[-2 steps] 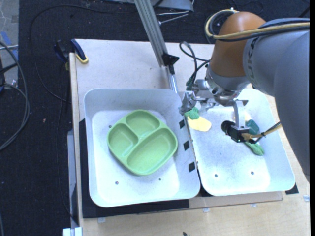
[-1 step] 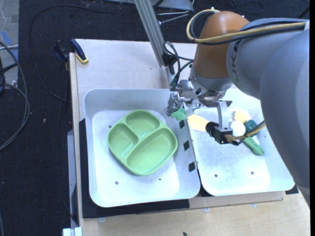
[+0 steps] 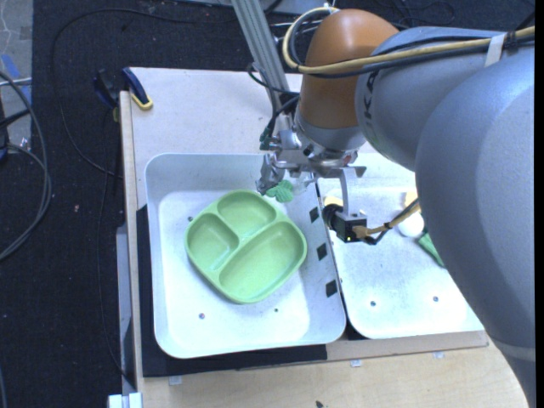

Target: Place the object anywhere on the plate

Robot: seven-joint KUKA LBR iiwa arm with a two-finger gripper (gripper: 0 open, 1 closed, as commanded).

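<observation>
A light green plate point(image 3: 246, 249) with three compartments lies in the left bin point(image 3: 170, 313). My gripper point(image 3: 276, 184) hangs over the plate's far right rim, pointing down. It is shut on a small dark green object point(image 3: 281, 193), which shows just below the fingertips. The object hovers at the plate's edge, close above it; I cannot tell whether it touches the rim.
The right bin point(image 3: 399, 304) holds a white rounded thing point(image 3: 412, 223) and a green piece point(image 3: 429, 249) near the arm's edge. The big grey arm with its orange band point(image 3: 340, 53) covers much of the right bin. A ridge between the bins runs just right of the plate.
</observation>
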